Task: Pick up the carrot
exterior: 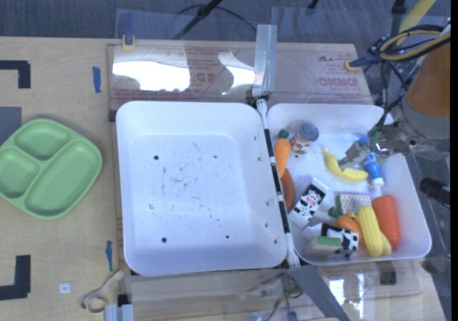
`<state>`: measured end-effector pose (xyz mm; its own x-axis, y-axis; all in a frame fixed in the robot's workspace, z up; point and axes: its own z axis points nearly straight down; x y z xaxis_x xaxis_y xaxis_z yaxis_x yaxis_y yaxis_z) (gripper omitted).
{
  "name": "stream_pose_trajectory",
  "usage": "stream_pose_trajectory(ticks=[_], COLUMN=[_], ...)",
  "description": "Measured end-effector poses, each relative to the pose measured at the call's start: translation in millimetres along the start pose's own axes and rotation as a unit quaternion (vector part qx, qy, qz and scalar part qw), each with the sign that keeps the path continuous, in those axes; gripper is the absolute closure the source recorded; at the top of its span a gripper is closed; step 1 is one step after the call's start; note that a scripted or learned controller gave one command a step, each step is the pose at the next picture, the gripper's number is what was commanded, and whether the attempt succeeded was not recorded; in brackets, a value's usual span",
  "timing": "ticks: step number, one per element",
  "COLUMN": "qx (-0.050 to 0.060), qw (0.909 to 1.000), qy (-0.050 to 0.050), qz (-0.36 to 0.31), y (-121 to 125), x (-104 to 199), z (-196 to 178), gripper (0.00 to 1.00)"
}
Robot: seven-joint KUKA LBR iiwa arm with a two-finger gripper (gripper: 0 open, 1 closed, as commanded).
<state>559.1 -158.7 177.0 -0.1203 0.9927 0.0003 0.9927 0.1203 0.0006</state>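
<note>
Approach step, carrot not yet grasped.

Tool (356, 156) poised over the right bin (411, 198), near its far right corner, just beside the banana (342, 168); whether clenched or released, cannot tell. Carrot (282, 153) lying against that bin's left wall, toward its far edge, well apart from the tool. Next: shift left across the bin, line up along the carrot, descend, close.

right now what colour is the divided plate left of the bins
Light green plate, seen in the camera view.
</note>
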Motion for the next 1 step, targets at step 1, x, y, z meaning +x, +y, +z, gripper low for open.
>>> stream_pose_trajectory(ticks=[1], qx=[0.000], qw=[1.0000], qy=[0.000], qz=[0.000], y=[0.0], x=[0.0], z=[0.0], gripper=[0.00])
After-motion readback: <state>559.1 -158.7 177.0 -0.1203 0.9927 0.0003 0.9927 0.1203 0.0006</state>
